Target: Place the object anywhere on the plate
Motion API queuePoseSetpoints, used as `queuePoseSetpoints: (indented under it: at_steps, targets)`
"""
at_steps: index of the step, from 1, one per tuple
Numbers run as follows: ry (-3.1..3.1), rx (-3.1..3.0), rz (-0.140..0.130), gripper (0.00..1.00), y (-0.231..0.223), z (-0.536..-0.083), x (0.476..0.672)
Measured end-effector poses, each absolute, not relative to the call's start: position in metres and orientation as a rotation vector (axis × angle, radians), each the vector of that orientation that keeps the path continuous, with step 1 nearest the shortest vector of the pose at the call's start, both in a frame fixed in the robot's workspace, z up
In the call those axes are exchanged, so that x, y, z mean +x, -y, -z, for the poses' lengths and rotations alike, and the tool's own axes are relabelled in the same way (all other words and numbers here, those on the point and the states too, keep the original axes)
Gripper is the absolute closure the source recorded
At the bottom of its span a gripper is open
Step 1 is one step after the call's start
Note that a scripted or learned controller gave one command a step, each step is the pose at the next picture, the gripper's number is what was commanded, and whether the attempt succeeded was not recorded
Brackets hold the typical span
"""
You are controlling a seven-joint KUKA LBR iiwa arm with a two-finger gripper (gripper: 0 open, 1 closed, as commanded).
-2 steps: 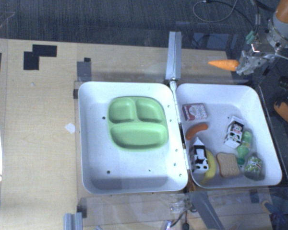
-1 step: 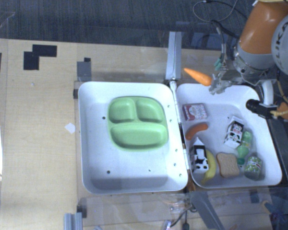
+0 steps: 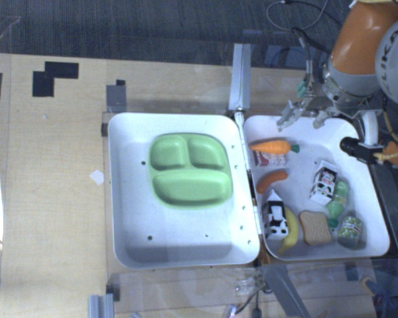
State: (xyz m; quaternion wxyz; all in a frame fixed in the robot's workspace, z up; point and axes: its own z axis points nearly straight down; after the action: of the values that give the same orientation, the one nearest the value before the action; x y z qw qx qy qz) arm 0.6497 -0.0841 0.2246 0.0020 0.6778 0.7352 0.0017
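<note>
Carrot (image 3: 273, 148) looks like the nearest candidate for "the object": it lies in the right bin (image 3: 378, 240), close to that bin's far left corner, with a sausage (image 3: 271, 177) just beside it toward the near edge of the table (image 3: 46, 177).

In the camera view you see the claw (image 3: 304, 111) hovering over the far rim of the right bin, its fingers spread and nothing between them, so it is released and empty. The green plate (image 3: 189, 169) sits in the middle of the left bin (image 3: 129, 244), with three compartments and nothing on it. Farther along the right bin lie two cow-print cartons (image 3: 274, 219), a banana (image 3: 290, 230), a slice of bread (image 3: 315, 227) and some green packets (image 3: 345, 227), crowded toward the near right corner.

To do the pick well, I judge you should bring the claw down across the carrot's narrow width, not along its length. Keep clear of the divider between the bins, since the carrot lies close to it. Lift high enough to clear both rims before crossing to the plate.
</note>
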Motion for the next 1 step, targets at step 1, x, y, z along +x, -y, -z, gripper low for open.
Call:
queuePoseSetpoints:
  at_steps: [1]
  targets:
    - [-2.201,2.238,-0.006,0.0,-0.0264,-0.1855,0.6695]
